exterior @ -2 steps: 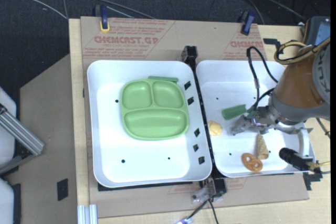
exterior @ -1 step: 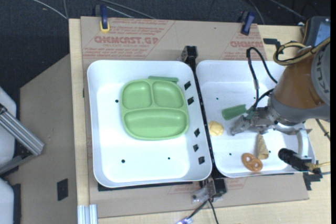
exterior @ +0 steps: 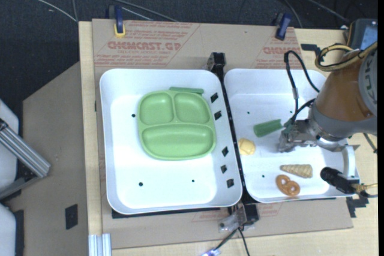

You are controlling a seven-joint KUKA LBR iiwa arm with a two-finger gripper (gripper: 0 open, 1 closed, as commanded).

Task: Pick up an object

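Here, "CHEMCAST GP" marks the board (exterior: pixel 146 45); the claw's (exterior: pixel 290 139) opening cannot be told.

"CHEMCAST GP" in red print, twice, on the brown board (exterior: pixel 180 39) behind both bins.

You see the scene under bright, even overhead light. The two white bins (exterior: pixel 120 147) are close to overexposed, with little surface detail on their floors. Shadows are soft and short: note the faint one beneath the green divided plate (exterior: pixel 176 125) and the darker one under the arm (exterior: pixel 345 99). The surrounding floor is dark and grainy. Focus is moderate; small items in the right bin (exterior: pixel 258 183) look slightly soft.
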